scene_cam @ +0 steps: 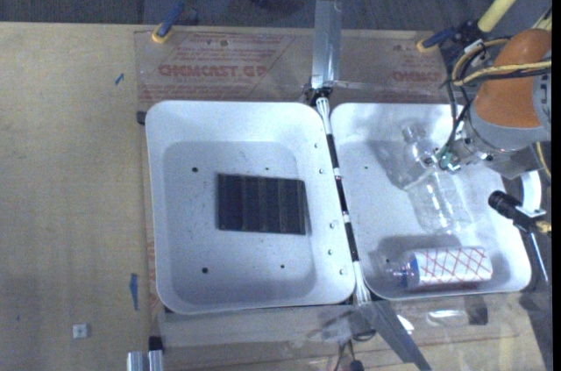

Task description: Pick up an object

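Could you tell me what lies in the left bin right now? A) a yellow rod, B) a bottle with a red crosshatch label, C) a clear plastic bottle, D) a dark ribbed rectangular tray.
D: the dark ribbed rectangular tray lies flat near the middle of the left bin, while the clear bottle and the red crosshatch-labelled bottle lie in the right bin.
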Controlling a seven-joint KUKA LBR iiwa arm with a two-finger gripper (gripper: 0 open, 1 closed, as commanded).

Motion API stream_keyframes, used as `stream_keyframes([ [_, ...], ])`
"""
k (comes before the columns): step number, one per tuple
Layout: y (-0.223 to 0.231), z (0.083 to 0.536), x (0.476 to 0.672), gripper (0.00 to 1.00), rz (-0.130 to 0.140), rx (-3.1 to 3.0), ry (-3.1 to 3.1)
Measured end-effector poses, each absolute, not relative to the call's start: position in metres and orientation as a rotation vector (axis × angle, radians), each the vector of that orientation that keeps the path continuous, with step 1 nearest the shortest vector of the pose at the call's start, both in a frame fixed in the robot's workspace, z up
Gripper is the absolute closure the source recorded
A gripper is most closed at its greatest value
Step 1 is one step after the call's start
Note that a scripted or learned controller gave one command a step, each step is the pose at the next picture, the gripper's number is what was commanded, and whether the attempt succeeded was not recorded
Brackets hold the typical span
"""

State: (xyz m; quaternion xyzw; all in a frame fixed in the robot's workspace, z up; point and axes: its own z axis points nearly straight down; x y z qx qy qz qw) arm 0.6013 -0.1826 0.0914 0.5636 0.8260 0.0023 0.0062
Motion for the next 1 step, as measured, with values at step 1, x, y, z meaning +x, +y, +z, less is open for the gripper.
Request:
stream_keyframes([
  [1,-0.1923,0.0853,0.6497,0.0,-0.061,1.579,2.791],
])
